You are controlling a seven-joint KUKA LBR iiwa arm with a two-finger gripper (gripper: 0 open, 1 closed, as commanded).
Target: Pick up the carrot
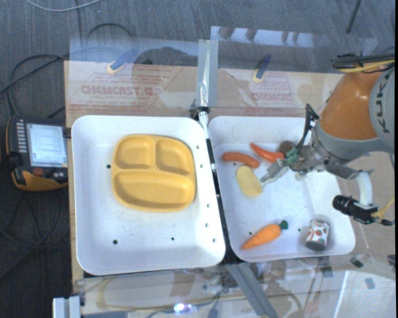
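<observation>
On the floor at far left, well away from the jaws, sits a handheld control pendant point(38, 152). On the desk, the left bin point(93, 244) carries a yellow sectioned tray point(154, 171), far to the left of the jaws. In the right bin point(331, 247), a reddish sausage point(241, 158) lies left of the jaws, and a pale yellow potato-like piece point(249, 181) rests just beside their tips, lower left. The jaws point(272, 171) point left from the grey arm point(351, 121); whether they are spread or pressed together I cannot tell. An orange-red pepper point(266, 153) lies just above them. The carrot point(264, 236) lies well below the jaws, green top rightward. A small patterned can point(317, 234) sits lower right.
</observation>
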